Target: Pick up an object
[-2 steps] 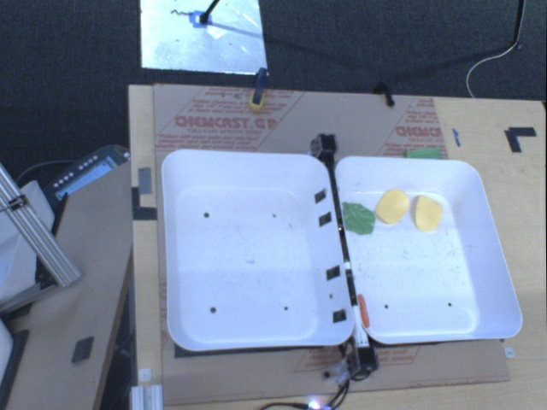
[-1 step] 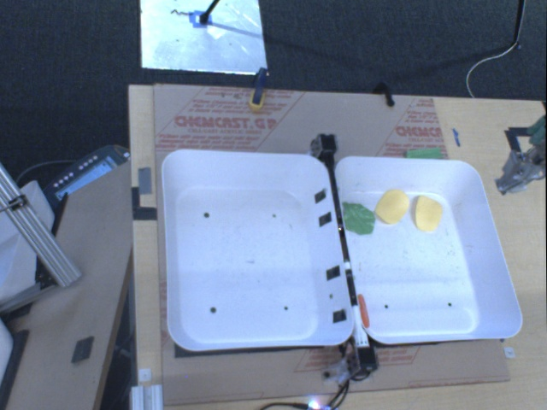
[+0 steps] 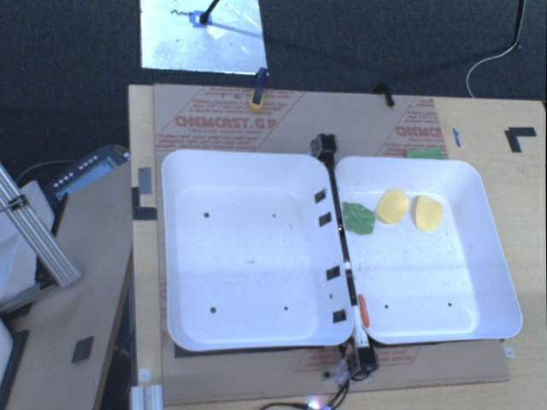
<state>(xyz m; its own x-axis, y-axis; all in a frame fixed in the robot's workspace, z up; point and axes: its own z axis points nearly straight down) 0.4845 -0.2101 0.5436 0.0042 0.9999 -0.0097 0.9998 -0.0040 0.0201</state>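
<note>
Three small things lie in the right bin [image 3: 479, 229], all in its far half. A green leaf-shaped piece [image 3: 359, 218] sits nearest the divide between the bins, close to the right bin's left wall. Just beside it to the right lies a round yellow piece [image 3: 392, 206], its lower left edge touching or almost touching the green one. A second yellow piece [image 3: 428, 213], more oval, lies just to the right of the first, with a narrow gap between them. A thin orange-red item [image 3: 363, 310] rests along the near left edge of the same bin, well apart from the other three.

The left bin [image 3: 248, 246] stands alongside, its right rim meeting the right bin's left rim, where several dark clips [image 3: 325, 219] sit along the seam. Both bins rest on a brown printed board [image 3: 231, 122] on the table [image 3: 530, 118]. Beyond the board a shiny square sheet [image 3: 202, 22] lies on dark carpet.

How the tool's fingers are set cannot be told, nor how the objects lie relative to it.
</note>
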